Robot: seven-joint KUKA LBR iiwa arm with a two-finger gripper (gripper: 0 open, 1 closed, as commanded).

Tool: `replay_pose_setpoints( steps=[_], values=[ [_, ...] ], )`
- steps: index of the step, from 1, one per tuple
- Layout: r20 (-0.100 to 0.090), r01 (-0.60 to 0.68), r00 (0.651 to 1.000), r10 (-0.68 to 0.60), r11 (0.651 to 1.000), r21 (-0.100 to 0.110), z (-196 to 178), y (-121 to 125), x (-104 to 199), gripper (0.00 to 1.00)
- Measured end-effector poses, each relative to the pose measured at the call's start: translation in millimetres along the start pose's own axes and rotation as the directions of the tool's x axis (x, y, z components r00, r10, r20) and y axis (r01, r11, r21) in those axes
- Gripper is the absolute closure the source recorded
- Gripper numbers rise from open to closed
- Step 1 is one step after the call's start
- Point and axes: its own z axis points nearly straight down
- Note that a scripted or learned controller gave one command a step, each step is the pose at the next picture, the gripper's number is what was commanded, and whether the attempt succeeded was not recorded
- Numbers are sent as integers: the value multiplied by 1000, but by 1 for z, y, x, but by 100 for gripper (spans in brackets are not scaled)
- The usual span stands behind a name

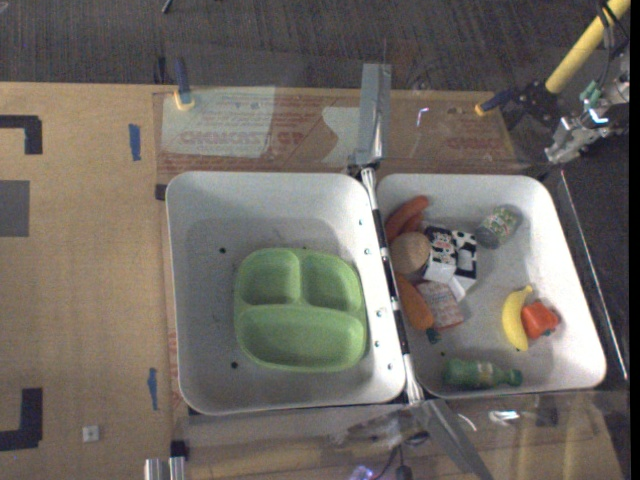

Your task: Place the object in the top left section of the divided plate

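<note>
A green divided plate (300, 310) lies flat in the left white bin (200, 228). Its two small sections are on the far side and its one large section is on the near side. The top left section (268, 276) has nothing in it. The right white bin (570, 268) holds the loose objects: a red sausage (407, 216), a brown round bun (409, 253), a black-and-white carton (452, 253), a grey-green can (497, 226), an orange carrot (414, 305), a pink packet (442, 304), a yellow banana (514, 318), an orange-red pepper (541, 318) and a green bottle (482, 374).
A metal divider (385, 288) separates the two bins. Behind them is a strip of cardboard with a grey upright bracket (373, 118). At the far right, a yellow pole (585, 43) and some metal hardware (575, 133) stand beyond the right bin's corner.
</note>
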Motion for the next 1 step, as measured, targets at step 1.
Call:
replay_pose_setpoints(
  steps=[1],
  values=[
    [-5,294,956,-294,956,3,26,8,44,100]
  ],
)
